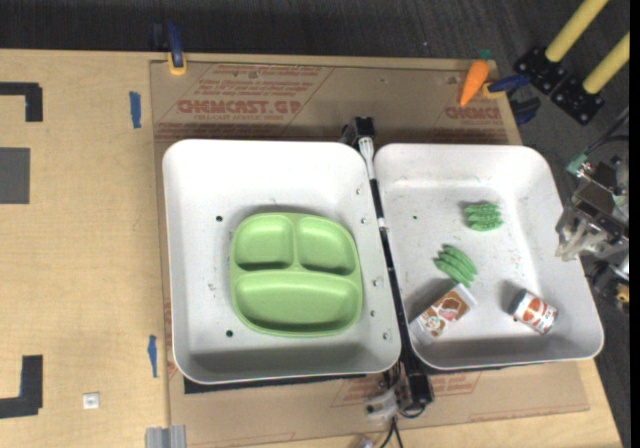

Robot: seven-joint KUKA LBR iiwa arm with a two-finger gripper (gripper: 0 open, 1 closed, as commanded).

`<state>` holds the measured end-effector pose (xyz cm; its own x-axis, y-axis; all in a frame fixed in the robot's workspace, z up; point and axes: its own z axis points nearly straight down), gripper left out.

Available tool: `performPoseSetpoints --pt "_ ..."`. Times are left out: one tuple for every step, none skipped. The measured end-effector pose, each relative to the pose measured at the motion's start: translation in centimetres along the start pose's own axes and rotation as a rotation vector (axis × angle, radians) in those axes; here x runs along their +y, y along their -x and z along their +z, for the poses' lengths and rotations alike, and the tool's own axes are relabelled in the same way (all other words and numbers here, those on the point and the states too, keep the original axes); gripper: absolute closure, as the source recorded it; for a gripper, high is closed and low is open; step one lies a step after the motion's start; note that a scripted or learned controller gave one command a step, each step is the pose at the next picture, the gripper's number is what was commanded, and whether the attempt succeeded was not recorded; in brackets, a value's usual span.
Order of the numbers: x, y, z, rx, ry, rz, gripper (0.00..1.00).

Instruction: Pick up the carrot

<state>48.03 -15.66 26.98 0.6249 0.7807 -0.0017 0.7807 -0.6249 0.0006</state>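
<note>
At right edge, the gripper (592, 221) is hanging over the right bin (520, 161) rim; jaw state cannot be told. Carrot (474, 83) is lying outside, upper right.

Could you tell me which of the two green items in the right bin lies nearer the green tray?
The lower green item, just above the carton; the other green one lies farther right.
</note>
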Motion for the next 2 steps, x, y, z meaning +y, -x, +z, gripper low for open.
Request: performPoseSetpoints --pt "1.6 2.2 5.3 0.002 -0.003 -0.401 1.00" --pt "-1.6 -4.3 3.8 0.002 0.001 -0.402 1.00"
